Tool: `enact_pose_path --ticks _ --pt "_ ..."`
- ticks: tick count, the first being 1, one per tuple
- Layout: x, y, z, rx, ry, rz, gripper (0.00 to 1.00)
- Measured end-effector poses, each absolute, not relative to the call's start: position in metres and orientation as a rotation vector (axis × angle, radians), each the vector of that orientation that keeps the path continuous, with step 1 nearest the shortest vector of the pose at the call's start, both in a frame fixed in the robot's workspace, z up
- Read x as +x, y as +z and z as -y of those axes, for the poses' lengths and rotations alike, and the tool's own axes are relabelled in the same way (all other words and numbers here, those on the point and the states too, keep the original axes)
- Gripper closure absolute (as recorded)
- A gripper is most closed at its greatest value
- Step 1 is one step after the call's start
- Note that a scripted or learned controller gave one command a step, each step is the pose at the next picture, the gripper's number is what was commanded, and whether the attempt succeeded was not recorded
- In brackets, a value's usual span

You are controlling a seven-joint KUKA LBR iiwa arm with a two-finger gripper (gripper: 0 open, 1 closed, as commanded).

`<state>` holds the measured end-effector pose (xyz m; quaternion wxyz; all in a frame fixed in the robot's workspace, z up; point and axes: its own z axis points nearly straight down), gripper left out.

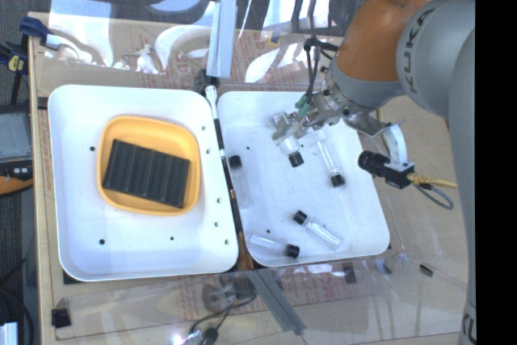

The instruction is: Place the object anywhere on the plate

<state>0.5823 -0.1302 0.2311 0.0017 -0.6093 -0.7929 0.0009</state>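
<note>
On the bench, two white bins are seen; the claw (284, 128) is lowered onto a clear vial (289, 149) in the right bin (grip state untellable), with the yellow plate (187, 140) well to its left

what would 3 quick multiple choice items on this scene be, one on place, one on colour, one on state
1. Where is the plate?
A. in the left bin
B. in the right bin
C. on the bench outside both bins

2. What colour is the plate?
A. blue
B. yellow
C. green

3. How does the dark ridged block sit?
A. leaning on the bin wall
B. hanging from the arm
C. lying flat on the plate

Answers:
1 A, the plate rests inside the left bin.
2 B, its rim shows yellow around the block.
3 C, the block lies flat within the plate's rim, while the gripper is over the right bin among the small clear vials.
</note>
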Motion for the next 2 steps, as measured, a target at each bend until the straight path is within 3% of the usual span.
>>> enact_pose_path --ticks 1,2 --pt "0.5698 0.1909 0.0500 -1.700 0.003 2.638 1.00" --pt "0.5698 0.1911 0.0506 -1.702 0.003 2.638 0.00"
